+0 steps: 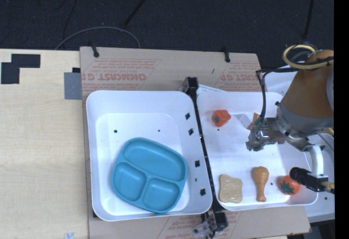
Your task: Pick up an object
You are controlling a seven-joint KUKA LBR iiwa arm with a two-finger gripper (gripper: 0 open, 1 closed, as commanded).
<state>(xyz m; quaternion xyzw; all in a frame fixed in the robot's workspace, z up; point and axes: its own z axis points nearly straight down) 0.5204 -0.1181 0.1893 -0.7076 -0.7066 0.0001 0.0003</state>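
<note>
Camera view: the gripper (257, 142) hovers low in the right bin (240, 123); whether it is apart or together cannot be told. Nothing appears lifted: red pepper (221, 118), bread slice (230, 188), drumstick (260, 180) and tomato (288, 185) lie there, so the pick seems undone.

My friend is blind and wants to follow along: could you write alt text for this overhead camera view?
A grey robot arm reaches from the right over the right white bin, which holds a small red pepper, a slice of toast, a chicken drumstick and a tomato. The left white bin holds a blue divided plate.
</note>
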